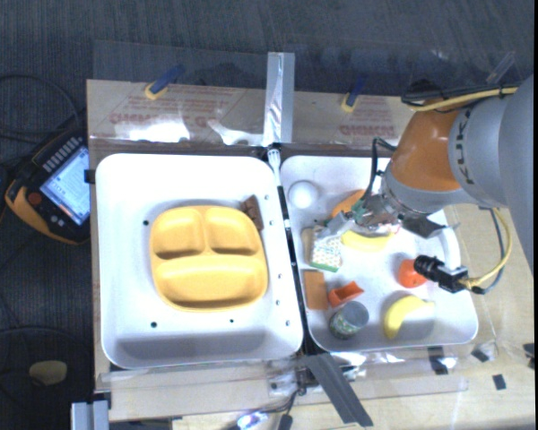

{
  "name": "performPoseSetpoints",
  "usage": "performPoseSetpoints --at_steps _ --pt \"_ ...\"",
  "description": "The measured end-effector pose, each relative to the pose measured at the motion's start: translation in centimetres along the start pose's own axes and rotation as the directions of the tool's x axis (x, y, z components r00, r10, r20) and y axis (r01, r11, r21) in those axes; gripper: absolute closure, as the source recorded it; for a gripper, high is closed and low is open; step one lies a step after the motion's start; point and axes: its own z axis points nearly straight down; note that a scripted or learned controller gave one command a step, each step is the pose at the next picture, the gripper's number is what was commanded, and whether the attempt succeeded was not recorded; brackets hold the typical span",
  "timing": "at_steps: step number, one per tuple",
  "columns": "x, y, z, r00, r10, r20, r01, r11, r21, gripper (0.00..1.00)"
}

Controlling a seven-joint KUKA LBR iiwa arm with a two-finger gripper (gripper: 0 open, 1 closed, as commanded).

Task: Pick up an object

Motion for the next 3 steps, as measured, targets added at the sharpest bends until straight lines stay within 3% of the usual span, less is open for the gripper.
performPoseSetpoints --at_steps 1,2,3 --pt "-0.5 5.5 -3.2 1.000 0.027 -0.004 -0.026 0.999 0.036 0.00" --pt "-5.3 5.6 0.9 0.998 -0.056 0.001 0.056 0.998 0.018 0.00" --pt "-5.1 5.8 -9.8 0.999 0.033 -0.002 -0.033 0.999 0.035 0.00"
